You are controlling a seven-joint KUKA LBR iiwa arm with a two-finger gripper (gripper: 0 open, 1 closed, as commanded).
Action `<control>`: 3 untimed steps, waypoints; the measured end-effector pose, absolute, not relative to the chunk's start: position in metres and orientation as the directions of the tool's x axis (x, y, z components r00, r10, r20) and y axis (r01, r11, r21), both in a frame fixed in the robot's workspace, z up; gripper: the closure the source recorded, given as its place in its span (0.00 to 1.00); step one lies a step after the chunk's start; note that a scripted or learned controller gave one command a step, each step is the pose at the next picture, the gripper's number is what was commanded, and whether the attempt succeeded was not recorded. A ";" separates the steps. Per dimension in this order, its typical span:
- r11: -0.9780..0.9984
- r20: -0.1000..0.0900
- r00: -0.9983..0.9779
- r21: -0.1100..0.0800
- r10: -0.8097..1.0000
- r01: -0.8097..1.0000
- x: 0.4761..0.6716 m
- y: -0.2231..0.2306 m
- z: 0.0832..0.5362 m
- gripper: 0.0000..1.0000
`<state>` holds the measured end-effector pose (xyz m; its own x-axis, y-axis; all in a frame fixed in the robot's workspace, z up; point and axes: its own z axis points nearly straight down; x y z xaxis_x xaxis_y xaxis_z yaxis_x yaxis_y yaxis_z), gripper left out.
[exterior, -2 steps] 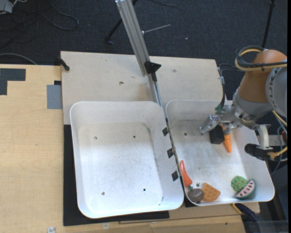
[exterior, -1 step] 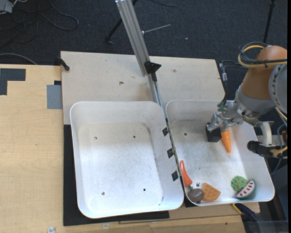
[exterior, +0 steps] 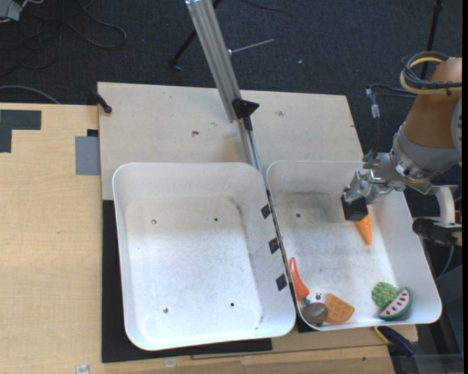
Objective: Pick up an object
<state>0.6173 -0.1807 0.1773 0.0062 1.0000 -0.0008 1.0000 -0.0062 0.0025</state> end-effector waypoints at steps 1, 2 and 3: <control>0.001 -0.002 -0.001 0.005 1.000 1.000 0.618 -0.180 0.241 1.00; 0.001 -0.002 -0.001 0.005 1.000 1.000 0.619 -0.182 0.295 1.00; 0.004 0.002 -0.004 -0.003 1.000 1.000 0.620 -0.140 0.288 1.00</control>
<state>0.6204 -0.1396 0.2883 -0.0035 1.0000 0.0018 1.0000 0.0035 -0.0032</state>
